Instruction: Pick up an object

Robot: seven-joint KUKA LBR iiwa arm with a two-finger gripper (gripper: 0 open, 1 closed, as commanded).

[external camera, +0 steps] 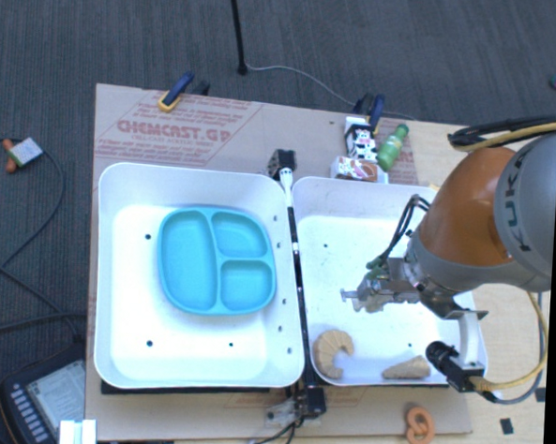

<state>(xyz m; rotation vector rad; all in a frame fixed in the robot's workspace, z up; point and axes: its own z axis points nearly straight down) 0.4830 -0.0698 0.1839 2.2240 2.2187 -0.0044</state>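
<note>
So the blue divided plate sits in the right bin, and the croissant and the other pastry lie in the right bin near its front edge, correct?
Not quite: the camera view shows the blue divided plate in the left bin, not the right one. The croissant and the other pastry do lie in the right bin near its front edge.

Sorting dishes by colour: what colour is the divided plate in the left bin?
Light blue; the divided plate shows plainly in the camera view, lying in the white left bin.

Glossy blue plastic tray (217, 261), white bins (129, 203)
</note>
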